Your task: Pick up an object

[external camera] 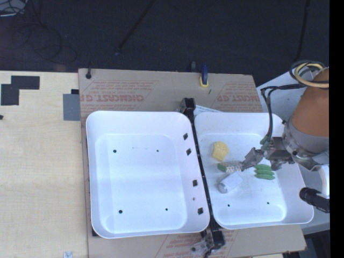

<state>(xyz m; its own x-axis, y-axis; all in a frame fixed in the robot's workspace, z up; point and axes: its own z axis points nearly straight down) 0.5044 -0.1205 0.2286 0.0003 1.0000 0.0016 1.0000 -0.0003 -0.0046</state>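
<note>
Over the right bin (301,211), the gripper (248,162) hangs low at the end of the arm (312,117), pointing toward the middle of the bin floor. How far its fingers stand apart cannot be told from this slanted view, and nothing can be seen held between them. Its tip is just beside a small green and pale piece (228,167), close enough that it may be touching it, though that is unclear. A green toy (264,172) lies just under the wrist on the near side. A yellow block (219,151) sits a little farther off, toward the divider, and a grey cylinder (230,183) lies near the front of that cluster.

All four look light, small playthings. The yellow block seems soft and spongy, so it should give under a squeeze and be easy to take across its flat sides. The grey cylinder would likely roll; it is best taken across its round middle. The left bin (102,144) lies beside, on the bench (37,160).
</note>
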